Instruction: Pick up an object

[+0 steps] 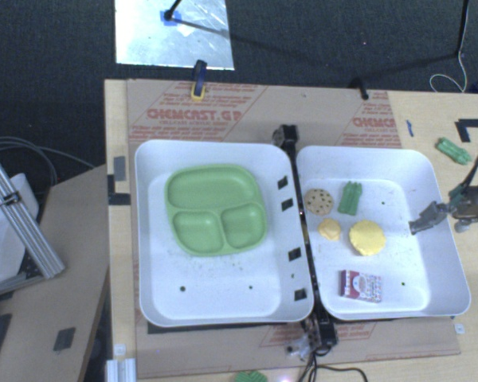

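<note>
Red packet (pixel 359 285): lying flat at about 6 o'clock in the right bin (pixel 446 281), nearest the camera of all items; red and white printed face up; apart from everything else.
Yellow disc (pixel 367 237): round, flat on the bin floor, up from the packet at about 12 o'clock; near the bin's centre.
Yellow lump (pixel 329 230): small, just beside the disc at its 9 o'clock; touching or not, cannot tell.
Cookie (pixel 319 201): round, tan with dark specks, at 11 o'clock from the lump, close to the bin's left wall.
Green piece (pixel 350 198): ribbed, upright-oriented in frame, just beside the cookie at its 3 o'clock.
Gripper (pixel 418 224): entering from 3 o'clock, over the right bin's right part, tip pointing toward 8 o'clock; nothing seen between the fingers; spread or pressed together cannot be told at this resolution. Well apart from the yellow disc, which sits at its 9 o'clock.
Left bin (pixel 159 293): holding a green tray (pixel 216 208) with three compartments, set toward 12 o'clock of the bin floor.
Bench (pixel 430 114): brown printed sheet under both bins; small green item (pixel 453 150) lying on it at 2 o'clock of the right bin.
</note>
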Robot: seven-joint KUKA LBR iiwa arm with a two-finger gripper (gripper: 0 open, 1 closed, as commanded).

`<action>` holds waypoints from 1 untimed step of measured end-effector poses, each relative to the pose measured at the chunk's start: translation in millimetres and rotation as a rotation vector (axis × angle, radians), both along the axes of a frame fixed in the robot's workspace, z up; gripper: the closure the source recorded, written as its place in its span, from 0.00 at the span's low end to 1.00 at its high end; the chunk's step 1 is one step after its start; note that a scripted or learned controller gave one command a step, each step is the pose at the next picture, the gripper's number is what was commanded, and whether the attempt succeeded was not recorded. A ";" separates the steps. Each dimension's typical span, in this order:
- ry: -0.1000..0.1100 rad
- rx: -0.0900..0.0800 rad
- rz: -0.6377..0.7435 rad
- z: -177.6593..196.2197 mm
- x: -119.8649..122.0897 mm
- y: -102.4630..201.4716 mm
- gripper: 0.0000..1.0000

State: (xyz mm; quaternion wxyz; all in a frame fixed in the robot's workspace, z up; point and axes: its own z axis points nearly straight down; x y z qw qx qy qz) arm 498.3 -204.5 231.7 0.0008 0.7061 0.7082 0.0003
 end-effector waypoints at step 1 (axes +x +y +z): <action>0.008 0.007 0.008 -85.1 -12.5 86.4 0.00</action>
